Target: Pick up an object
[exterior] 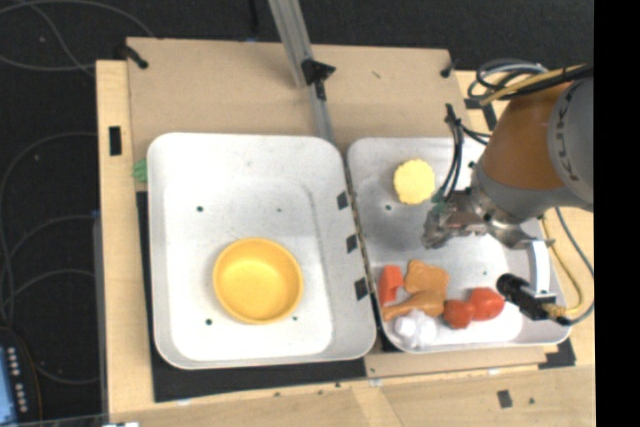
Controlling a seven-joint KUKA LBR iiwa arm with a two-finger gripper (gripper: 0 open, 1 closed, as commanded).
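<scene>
1. Claw (443, 221) hangs over the right bin (375, 165); I cannot tell if it is wide or narrow
2. Round yellow thing (414, 181) lies just beside it, toward the top left of my view
3. I think a short move that way is needed

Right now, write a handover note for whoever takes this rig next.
Gripper: over the middle of the right bin, nothing visibly held.
Yellow ball just beyond it, toward the bin's far side.
Orange piece, tan piece, red pieces and white lump cluster along the near edge.
Yellow bowl sits in the left bin.
Done: nothing lifted. Left: grasp and lift one thing.
</scene>
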